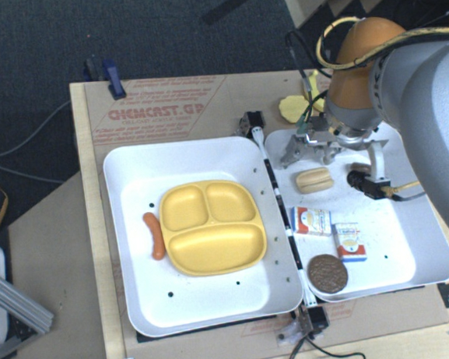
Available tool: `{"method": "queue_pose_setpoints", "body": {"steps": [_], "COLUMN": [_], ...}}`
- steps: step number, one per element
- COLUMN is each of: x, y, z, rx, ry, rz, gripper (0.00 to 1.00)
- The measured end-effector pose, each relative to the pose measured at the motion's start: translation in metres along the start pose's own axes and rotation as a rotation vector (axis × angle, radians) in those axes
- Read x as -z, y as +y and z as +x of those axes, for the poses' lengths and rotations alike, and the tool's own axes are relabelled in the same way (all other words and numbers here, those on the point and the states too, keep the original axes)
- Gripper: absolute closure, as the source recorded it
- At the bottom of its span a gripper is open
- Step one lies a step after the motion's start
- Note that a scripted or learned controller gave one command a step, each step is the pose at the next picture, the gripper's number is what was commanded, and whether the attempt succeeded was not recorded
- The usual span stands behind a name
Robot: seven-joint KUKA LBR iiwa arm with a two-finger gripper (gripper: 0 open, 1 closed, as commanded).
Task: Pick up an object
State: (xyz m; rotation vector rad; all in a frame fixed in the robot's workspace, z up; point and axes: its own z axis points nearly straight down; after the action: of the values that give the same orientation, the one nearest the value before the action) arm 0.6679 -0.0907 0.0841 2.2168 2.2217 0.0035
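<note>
My gripper (313,151) hangs over the far end of the right bin (419,259), under the orange wrist band. Just in front of it, a little apart, lies a tan bread roll (314,180). Further toward the near side are a small red-and-white carton (312,221), a second small carton (349,243) and a round brown cookie (327,274) by the near rim. In the left bin (141,299) a yellow divided plate (211,227) lies flat, and an orange sausage (156,235) rests beside its left edge. Nothing shows held in the gripper.
The arm's grey body covers the right bin's far right corner. A yellow object (292,109) lies on the bench behind the right bin. A blue clip (112,79) sits at the board's far left corner. Black cables run near the wrist.
</note>
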Motion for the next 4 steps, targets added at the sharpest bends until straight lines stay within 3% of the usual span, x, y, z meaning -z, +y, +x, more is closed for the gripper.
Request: {"method": "queue_pose_setpoints", "body": {"steps": [1, 2, 3, 4], "x": [0.001, 0.012, 0.011, 0.000], "y": [-0.034, -0.032, -0.032, -0.068], "z": [-0.027, -0.025, -0.025, -0.019], "rx": [-0.005, -0.003, -0.003, -0.004], "ry": [0.000, 0.001, 0.001, 0.002], "rz": [0.008, 0.003, 0.004, 0.010], "gripper": [0.00, 1.00, 0.00, 0.00]}}
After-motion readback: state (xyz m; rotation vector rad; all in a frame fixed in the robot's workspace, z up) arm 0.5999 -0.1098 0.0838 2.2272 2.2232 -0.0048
